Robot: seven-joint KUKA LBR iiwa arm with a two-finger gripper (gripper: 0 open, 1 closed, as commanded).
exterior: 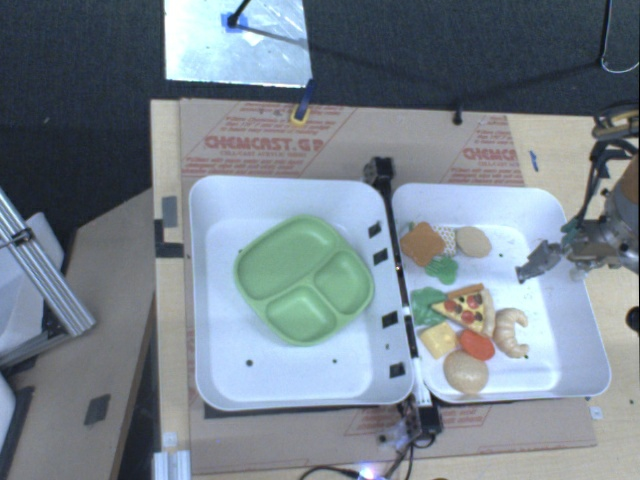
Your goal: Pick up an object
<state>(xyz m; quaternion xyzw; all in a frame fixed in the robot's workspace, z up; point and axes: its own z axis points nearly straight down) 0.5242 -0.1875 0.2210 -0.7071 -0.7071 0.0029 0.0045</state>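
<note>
Camera view, near to far: toy food is bunched in the right bin [585, 368], prob. dumped there as pick stock. An egg [466, 371] sits nearest, then a tomato [477, 344], cheese [438, 340], a croissant [512, 331], and a pizza slice [466, 307]. The left bin [215, 368] holds a green tray [303, 279], likely the drop spot. Gripper [530, 264] hovers over the right bin; can't tell if it's open or closed, nothing visibly held. Croissant, the closest candidate, lies at approx. 7 o'clock from it, near but apart.

Two white bins [300, 193], one green tray [303, 280], nine toy foods [466, 308]
</note>
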